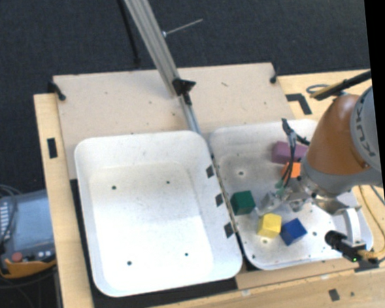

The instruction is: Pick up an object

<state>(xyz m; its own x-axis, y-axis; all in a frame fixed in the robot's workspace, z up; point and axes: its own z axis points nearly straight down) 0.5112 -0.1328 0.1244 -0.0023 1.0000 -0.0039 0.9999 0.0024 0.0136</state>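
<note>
Reading from left to right: the left bin (150, 209) sits beside the right bin (247, 151), which carries all the loose objects. A green cube (243, 202) lies nearest the dividing wall; a yellow cube (270, 225) sits just below and right of it, touching or nearly touching a blue cube (293, 231). A purple block (282, 151) lies further back, partly covered by the arm (339, 148). The gripper (287, 193) hangs low over the bin floor, between the green cube and the arm's body; whether it is released or clenched cannot be told, since wrist and cabling mask it. No object is seen within it. For a clean pick, the green cube is probably the best target: it stands apart from its neighbours, whereas the yellow and blue pair risk being nudged together.
</note>
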